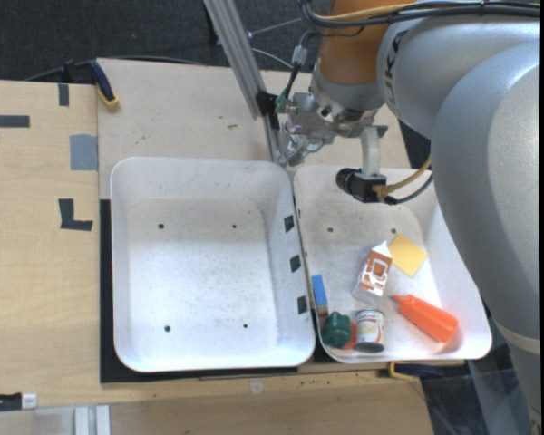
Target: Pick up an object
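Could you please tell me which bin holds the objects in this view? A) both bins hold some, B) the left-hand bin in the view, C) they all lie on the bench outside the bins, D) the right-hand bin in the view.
D: the orange bottle, yellow sponge, small carton, blue bar, green object and small can all lie in the right-hand bin.

Bins [127, 188] white; bottle [426, 317] orange; sponge [408, 255] yellow.
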